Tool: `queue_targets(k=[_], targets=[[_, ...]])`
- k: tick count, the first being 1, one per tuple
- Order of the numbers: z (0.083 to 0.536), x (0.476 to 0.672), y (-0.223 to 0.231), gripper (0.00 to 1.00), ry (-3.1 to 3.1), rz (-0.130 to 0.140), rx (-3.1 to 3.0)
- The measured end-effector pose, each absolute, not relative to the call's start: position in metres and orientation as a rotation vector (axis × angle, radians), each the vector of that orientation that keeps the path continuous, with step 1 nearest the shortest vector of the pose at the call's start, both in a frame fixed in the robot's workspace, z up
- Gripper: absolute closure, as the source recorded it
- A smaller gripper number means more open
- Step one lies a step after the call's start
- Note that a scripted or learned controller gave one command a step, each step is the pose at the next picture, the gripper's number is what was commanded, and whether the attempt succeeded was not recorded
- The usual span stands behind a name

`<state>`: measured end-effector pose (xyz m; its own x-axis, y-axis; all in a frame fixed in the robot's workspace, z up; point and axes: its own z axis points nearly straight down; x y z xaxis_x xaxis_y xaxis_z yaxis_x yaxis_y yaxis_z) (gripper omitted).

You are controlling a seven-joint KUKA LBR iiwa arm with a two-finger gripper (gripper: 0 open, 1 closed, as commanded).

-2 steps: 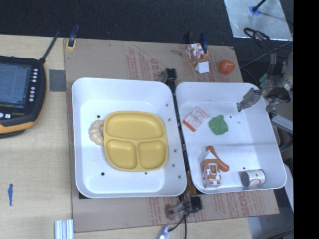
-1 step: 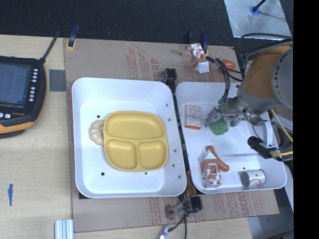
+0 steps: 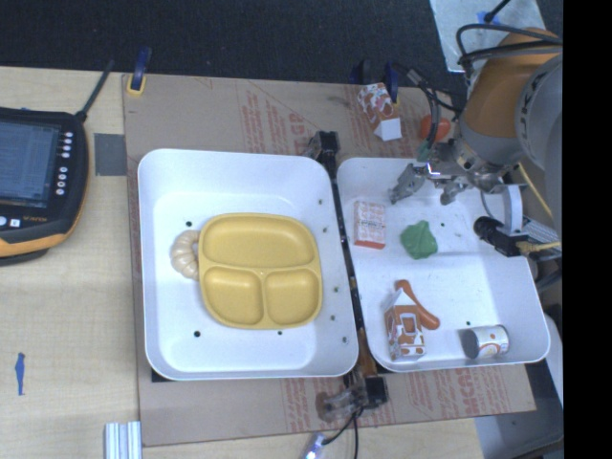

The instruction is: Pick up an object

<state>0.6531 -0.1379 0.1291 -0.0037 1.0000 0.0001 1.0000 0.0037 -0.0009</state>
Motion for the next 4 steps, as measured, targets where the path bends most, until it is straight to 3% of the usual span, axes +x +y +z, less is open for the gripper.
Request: queue_targets(k=[1,2,3,4], targets=[[0.129,0.619,-0.168,0.0,-2.223,0.004,-2.216],[0.091,0.608,-0.143,0.0,-2.227,0.006,-2.213],[0.13,0.657,-0.174,0.0,-2.227,0.001,-2.215],[0.091,0.61,-0.161,0.0,-2.224,0.006,-2.214]])
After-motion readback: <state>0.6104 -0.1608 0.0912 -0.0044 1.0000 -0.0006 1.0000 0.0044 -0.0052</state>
